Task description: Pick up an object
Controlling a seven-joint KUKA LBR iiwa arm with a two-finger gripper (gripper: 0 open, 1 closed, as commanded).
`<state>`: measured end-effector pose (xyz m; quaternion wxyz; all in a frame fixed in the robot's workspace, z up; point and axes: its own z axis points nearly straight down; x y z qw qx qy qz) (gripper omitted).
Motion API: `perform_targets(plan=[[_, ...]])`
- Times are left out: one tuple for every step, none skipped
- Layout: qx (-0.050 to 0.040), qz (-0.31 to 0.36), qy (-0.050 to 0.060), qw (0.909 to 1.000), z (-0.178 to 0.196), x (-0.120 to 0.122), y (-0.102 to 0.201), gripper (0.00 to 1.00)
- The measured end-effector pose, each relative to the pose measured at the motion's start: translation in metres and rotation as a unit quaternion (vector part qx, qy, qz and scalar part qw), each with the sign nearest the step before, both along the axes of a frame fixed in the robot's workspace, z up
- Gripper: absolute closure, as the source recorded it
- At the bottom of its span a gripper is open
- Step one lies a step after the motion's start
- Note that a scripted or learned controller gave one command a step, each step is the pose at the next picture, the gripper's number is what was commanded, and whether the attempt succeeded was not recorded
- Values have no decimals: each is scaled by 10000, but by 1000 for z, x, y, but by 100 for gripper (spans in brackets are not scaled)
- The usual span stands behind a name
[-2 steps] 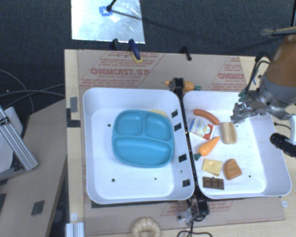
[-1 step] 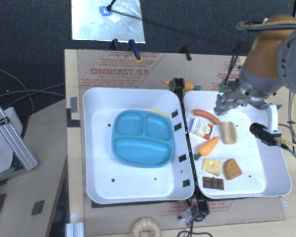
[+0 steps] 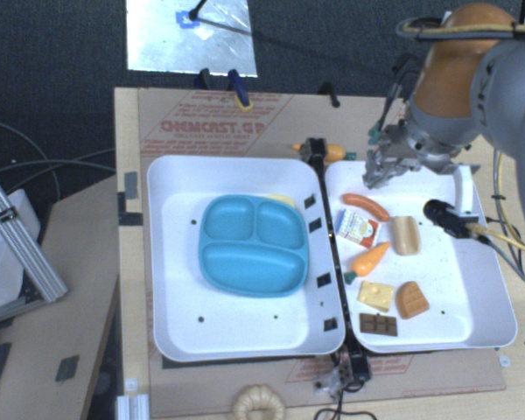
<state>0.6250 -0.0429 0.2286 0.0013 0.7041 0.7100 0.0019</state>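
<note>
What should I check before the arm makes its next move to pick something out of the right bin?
1. The hand is over the right white bin, near its back left corner: ok.
2. The hand is free to grasp: cannot tell, too blurred.
3. The red-orange toy sausage lies uncovered just in front of the hand: ok.
4. Room around the sausage: not ok, a small white, red and blue packet sits tight beside it.
5. The orange toy carrot and yellow toy cheese slice lie apart, as backup targets: ok.
6. The blue divided plastic plate lies in the left white bin, off the path: ok.
</note>
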Motion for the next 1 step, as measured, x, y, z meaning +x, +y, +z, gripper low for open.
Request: perform_targets(plan=[[-6, -11, 15, 10000, -12, 3, 12, 100]])
